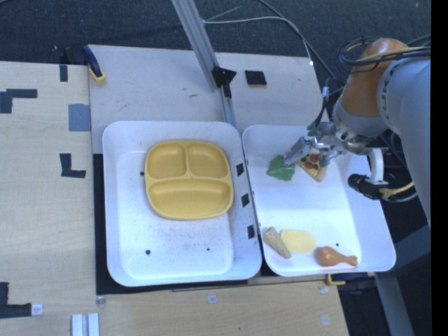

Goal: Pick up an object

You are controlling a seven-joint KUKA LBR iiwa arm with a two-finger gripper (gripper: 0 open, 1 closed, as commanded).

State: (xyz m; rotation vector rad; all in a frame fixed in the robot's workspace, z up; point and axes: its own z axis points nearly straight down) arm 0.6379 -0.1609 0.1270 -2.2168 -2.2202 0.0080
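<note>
The green leaf (281,167) lies in the right bin (308,208), near its back-left part, just left of the gripper (310,148) and touching or nearly touching a fingertip. A small red-and-tan piece (312,165) sits directly beneath the gripper — whether the fingers are spread or closed, I cannot tell. At the bin's front lie 3 foods; the left bin (126,208) holds a yellow tray (189,179).

matt yellow plastic plate (189,179), smooth white bins (119,208)

Bright, even light; soft, slightly blurry.
</note>
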